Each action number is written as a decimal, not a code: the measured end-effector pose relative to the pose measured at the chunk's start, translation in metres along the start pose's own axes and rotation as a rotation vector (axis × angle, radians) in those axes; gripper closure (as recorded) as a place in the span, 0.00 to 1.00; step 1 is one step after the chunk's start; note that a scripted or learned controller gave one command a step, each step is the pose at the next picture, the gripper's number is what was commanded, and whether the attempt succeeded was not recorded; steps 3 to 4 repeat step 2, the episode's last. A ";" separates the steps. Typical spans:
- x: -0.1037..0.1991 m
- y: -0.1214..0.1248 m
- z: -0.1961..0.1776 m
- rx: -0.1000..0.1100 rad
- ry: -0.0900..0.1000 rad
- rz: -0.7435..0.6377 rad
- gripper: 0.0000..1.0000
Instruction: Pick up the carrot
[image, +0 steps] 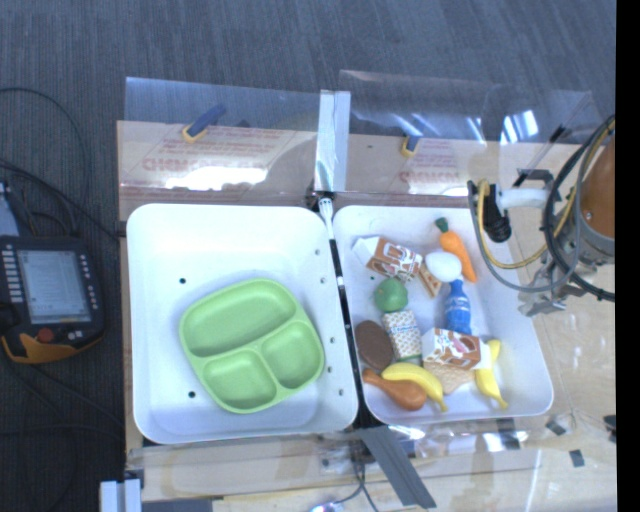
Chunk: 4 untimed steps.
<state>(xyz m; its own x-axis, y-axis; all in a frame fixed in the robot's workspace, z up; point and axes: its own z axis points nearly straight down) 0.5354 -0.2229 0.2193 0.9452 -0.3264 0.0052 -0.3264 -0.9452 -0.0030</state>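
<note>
Carrot (456, 246) lies in right bin (520, 330) by egg (443, 266) — not yet grasped. Gripper (560, 290) outside bin — opening: cannot tell.

Green tray (252, 345), 2 bananas (415, 378)

1. The floor (300, 40) is dark grey carpet, running across the top and down the left side.
2. A light wooden bench (590, 400) stands on it, seen from above at a slant.
3. Clear plastic sheets (440, 100) stand along the bench's far edge and catch bright glare.
4. Two blue clips (203, 122) sit at the foot of those sheets.
5. A pendant (45, 290) with a pale screen lies on the floor left of the bench.
6. A thin black cable (60, 120) loops over the carpet above the pendant.
7. Light is even and bright, with soft reflections on the bench's near edge.
</note>
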 end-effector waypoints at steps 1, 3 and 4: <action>-0.001 -0.005 -0.004 0.006 -0.011 -0.004 1.00; 0.006 -0.004 -0.082 0.002 -0.004 -0.133 1.00; 0.006 -0.004 -0.082 0.002 -0.004 -0.133 1.00</action>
